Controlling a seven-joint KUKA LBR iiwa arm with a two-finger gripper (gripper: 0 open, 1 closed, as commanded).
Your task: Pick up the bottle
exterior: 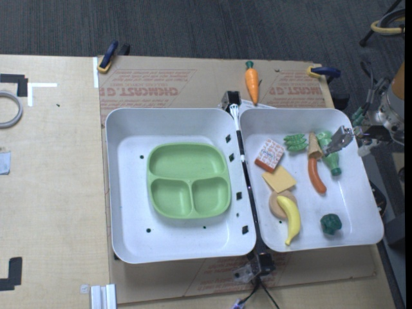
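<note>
A small green bottle (333, 161) lies in the right bin (360, 234), near its far right side, between a tan piece and the bin wall. My gripper (337, 141) reaches in from the right and hangs right over the bottle's upper end, hiding part of it. Whether it touches the bottle cannot be made out.
The right bin also holds a red sausage (316, 175), green pea pods (295, 141), a red-and-white box (270, 154), a cheese slice (279, 180), a banana (291, 218) and broccoli (331, 223). A green divided plate (190, 180) sits in the left bin (122, 172). A carrot (251, 82) lies behind the bins.
</note>
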